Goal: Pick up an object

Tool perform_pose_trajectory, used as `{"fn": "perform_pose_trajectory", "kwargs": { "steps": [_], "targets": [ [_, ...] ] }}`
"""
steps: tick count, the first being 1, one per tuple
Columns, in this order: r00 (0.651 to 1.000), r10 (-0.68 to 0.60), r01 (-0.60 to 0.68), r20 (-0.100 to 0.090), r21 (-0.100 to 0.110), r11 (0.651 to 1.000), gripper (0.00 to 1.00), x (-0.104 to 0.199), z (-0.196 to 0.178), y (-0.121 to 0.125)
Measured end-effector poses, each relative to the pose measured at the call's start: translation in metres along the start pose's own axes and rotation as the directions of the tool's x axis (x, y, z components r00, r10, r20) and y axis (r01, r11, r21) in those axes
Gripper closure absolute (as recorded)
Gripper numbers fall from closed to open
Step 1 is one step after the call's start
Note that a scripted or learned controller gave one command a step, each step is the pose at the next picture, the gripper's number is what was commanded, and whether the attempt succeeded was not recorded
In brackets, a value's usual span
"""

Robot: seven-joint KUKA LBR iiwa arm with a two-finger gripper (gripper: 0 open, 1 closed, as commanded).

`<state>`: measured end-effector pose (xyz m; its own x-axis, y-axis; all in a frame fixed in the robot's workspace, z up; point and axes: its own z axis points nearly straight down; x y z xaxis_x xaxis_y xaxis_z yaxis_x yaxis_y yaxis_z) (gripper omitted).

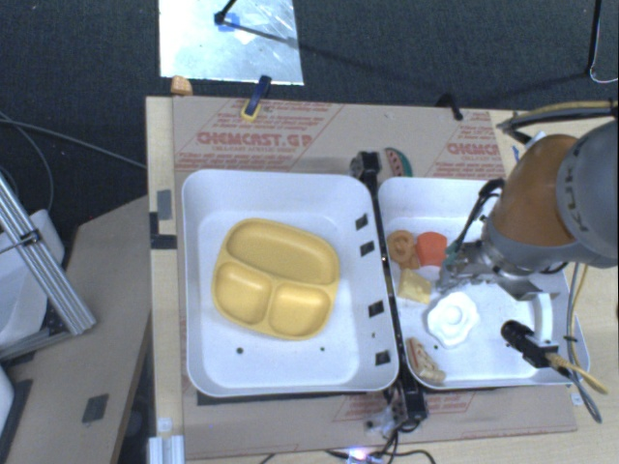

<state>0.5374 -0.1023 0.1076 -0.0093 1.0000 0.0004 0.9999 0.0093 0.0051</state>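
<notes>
- Over on the right of the counter [106,278], the grey arm [580,196] with its orange band leans into the right-hand white bin [488,361].
- Its tool [453,271] sits low over the bin's left half. Whether it is apart or together I cannot tell from where I stand, and I see nothing clamped in it.
- Just under the tool's tip lies a white fried-egg toy [452,319], close to it or touching it.
- To the tool's left are a pale yellow cheese wedge [416,286], a red block [431,246] and a round orange cookie-like toy [400,247]. The three are huddled together near the bin's left wall.
- A tan bread-like piece [426,363] rests in the near left corner of that bin, apart from the others.
- The left white bin [208,220] holds a yellow divided plate [276,278], lying flat near its middle.
- Both bins stand on a cardboard sheet [290,138] with red lettering.
- A small blue-and-yellow item [256,97] lies at the cardboard's far edge.
</notes>
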Motion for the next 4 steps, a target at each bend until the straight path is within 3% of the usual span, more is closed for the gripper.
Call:
{"fn": "perform_pose_trajectory", "kwargs": {
  "steps": [1, 2, 3, 4],
  "targets": [
    [1.0, 0.009, -0.009, 0.001, -0.001, 1.0, 1.0, 0.02, 0.022, -0.051],
    [1.0, 0.007, -0.007, -0.001, -0.002, 1.0, 1.0, 0.02, 0.011, -0.048],
    [1.0, 0.002, -0.002, 0.001, -0.002, 1.0, 1.0, 0.061, -0.125, -0.049],
    [1.0, -0.002, 0.002, -0.002, 0.003, 1.0, 1.0, 0.136, -0.125, -0.048]
  ]
}}
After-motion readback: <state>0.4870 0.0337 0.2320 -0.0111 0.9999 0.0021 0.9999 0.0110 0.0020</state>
